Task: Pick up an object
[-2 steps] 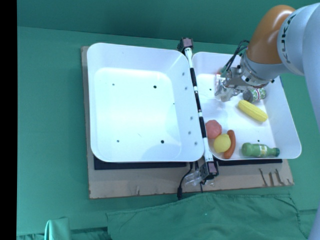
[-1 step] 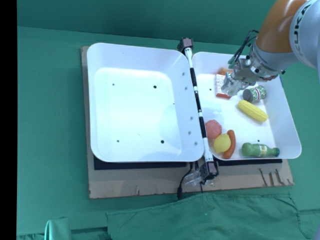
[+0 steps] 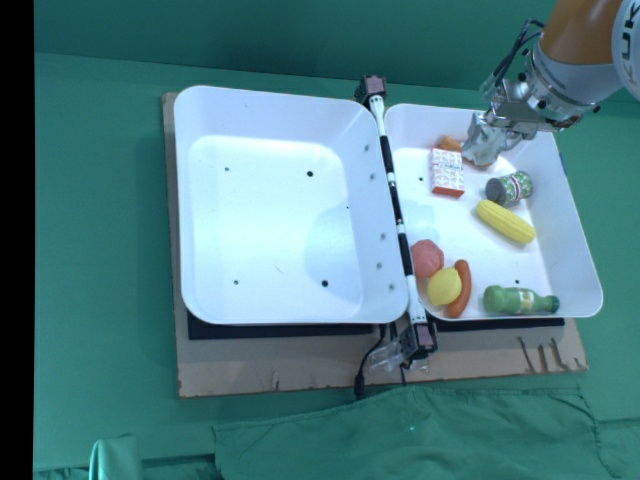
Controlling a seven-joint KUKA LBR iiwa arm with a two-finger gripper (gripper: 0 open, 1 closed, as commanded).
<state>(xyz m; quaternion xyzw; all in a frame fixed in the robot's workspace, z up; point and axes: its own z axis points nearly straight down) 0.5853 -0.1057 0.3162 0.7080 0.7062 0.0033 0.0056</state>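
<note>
Green cloth: covers the counter (image 3: 100, 218) under both shallow white plastic bins; the left bin (image 3: 200, 118) has only a few dark specks on its floor, the right bin (image 3: 575, 258) carries all the goods.
Tool: the metal two-finger tool (image 3: 484, 148) hangs low at the upper right of the frame, over the far end of the right bin; I can't tell whether it is spread or pressed together, and nothing shows gripped.
Nearest pick: a small orange piece (image 3: 449, 144) peeks out just left of the tool, touching the top of the red-and-white printed carton (image 3: 447, 171).
Other choices: a small green-labelled tin (image 3: 510, 187) just below the tool, a yellow corn cob (image 3: 505, 222), a green bottle (image 3: 518, 300) at lower right.
Crowded corner: pink ball, yellow lemon and orange carrot (image 3: 461, 288) bunch together by the divider.
Advice: I'd go for the tin or the cob; each lies apart, so straddle it across the narrow way and come straight down.
</note>
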